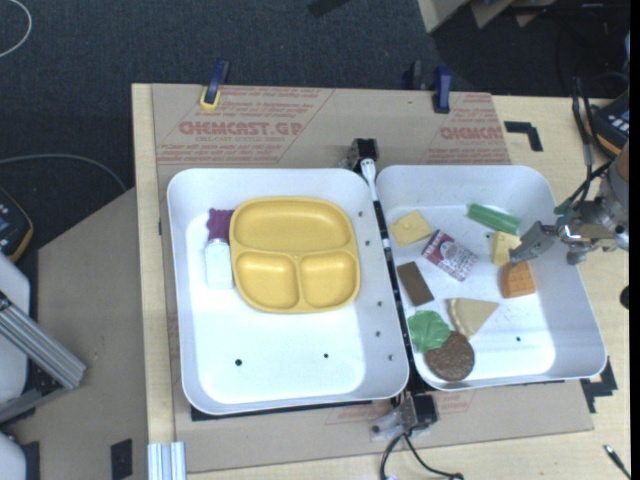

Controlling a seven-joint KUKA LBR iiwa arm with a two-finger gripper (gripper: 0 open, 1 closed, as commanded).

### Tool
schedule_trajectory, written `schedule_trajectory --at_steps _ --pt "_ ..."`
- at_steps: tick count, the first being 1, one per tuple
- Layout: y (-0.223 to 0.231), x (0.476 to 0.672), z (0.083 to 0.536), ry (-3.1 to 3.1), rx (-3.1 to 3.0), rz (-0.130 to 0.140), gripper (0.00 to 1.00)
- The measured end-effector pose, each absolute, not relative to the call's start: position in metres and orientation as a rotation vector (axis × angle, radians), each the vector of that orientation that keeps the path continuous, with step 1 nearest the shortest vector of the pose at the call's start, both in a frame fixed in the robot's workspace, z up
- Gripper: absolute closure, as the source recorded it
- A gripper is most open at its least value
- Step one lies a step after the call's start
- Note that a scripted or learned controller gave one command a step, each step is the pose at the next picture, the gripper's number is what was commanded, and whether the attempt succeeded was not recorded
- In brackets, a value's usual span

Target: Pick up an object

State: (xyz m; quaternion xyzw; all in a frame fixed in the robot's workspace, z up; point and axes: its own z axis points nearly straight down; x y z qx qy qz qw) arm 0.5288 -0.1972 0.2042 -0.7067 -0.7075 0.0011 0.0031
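**Arm poised over right bin's clutter**

The gripper is seen at the far-right side of the right bin, its dark jaws spread apart with nothing caught between them. Directly below the jaws, an orange cracker-like piece is found, and a yellow block lies just to their left. A green bar is set above and left. Further left, a wrapped packet and brown slab are scattered. A yellow divided tray is held by the left bin on the worktop.
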Motion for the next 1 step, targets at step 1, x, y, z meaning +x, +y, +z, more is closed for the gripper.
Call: schedule_trajectory --at_steps 1 --pt "-0.1926 0.5182 0.1487 -2.215 -2.216 0.005 0.0"
